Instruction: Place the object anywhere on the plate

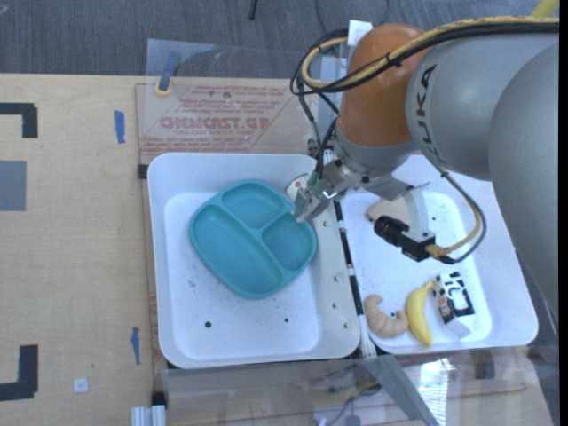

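Tool (309, 204) hovering at right edge of teal plate (251, 238) in left bin (169, 238); can't tell grip state, nothing visibly held.

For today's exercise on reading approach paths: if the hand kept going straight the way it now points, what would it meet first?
Probably the teal plate: the hand points down over its right edge in the left bin. Height above it is unclear.
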You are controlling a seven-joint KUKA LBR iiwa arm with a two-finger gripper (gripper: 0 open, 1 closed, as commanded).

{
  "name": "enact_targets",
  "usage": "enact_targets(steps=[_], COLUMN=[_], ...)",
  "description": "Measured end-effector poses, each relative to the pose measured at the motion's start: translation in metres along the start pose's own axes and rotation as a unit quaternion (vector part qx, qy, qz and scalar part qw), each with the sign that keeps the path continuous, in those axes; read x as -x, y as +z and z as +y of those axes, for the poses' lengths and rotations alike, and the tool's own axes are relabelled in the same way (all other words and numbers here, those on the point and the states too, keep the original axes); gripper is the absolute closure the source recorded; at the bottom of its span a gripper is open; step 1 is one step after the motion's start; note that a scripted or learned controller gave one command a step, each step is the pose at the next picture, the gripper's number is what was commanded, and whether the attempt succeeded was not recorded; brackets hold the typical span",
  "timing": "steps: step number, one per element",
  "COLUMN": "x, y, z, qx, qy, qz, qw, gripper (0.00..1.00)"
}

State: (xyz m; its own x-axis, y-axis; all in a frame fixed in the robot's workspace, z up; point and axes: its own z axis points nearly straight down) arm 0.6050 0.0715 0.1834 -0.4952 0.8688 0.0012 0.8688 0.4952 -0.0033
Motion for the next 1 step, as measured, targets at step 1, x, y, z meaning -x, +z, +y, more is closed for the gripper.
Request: enact_targets(steps=[1], x=[0.0], y=[-0.0001], z=[0.0], qx=[0.0], qy=[0.0], qz=[0.0], qw=[1.0], gripper=[0.0])
